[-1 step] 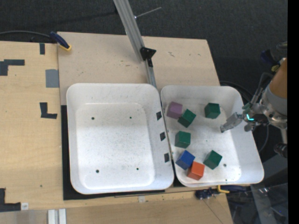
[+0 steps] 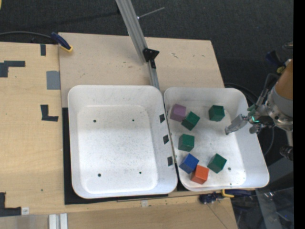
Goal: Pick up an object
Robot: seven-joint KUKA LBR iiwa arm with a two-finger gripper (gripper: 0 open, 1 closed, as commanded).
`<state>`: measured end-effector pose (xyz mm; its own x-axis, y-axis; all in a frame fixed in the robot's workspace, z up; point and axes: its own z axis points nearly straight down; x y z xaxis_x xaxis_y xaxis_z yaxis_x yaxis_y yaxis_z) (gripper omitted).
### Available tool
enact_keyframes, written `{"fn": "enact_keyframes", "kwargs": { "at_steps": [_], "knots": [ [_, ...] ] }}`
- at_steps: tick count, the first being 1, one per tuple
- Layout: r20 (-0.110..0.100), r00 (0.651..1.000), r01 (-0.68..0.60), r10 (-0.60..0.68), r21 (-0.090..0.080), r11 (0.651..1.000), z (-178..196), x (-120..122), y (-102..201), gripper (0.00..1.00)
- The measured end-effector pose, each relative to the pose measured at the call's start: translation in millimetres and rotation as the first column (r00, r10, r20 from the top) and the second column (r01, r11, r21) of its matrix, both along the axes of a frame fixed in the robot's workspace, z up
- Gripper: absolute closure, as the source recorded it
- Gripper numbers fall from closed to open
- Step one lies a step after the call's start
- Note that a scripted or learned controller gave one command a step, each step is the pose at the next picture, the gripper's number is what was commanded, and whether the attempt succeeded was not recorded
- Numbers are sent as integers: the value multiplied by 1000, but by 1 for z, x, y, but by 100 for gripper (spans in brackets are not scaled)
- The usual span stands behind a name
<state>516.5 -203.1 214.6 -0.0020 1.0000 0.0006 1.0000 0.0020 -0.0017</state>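
While the jaws [image 2: 237,124] sat at the right bin [image 2: 255,173] rim, state unreadable, nearest green cube [image 2: 216,113] lay apart; descent risked clipping the wall.

The counter [image 2: 109,66] is a pale wooden board, scuffed and marked with grey and dark tape patches on the side farthest from the fingers [image 2: 238,124]. Directly on it lies a black mat [image 2: 66,175], and on that mat two shallow white bins sit side by side, rims touching. The right bin [image 2: 248,175] lies under the fingers; the left bin [image 2: 81,99] sits beyond it, away from them. A blue-and-yellow clamp [image 2: 62,41] grips the counter's far edge, well apart from the fingers, and another [image 2: 214,197] sits at the near edge below them.
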Motion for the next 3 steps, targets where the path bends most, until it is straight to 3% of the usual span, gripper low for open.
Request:
{"fn": "enact_keyframes", "kwargs": {
  "at_steps": [3],
  "knots": [
    [-3, 1000, 1, -1, -1, 1000, -125, 2, 6, 0]
  ]
}}
